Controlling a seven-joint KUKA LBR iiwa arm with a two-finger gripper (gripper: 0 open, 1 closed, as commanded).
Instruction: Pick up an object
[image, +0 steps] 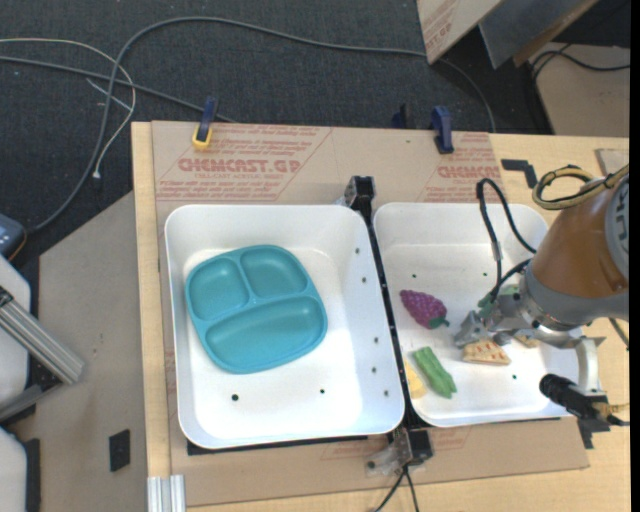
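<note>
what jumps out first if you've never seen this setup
The big teal divided plate in the left bin catches the eye first. Next is the arm with its orange band reaching into the right bin, its hand low over a tan cracker-like piece. Beside it lie purple toy grapes and a green pod.

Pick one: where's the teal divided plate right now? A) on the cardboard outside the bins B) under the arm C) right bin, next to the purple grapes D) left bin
D: the teal divided plate lies flat in the left bin, while the purple grapes and the gripper are over in the right bin.
</note>
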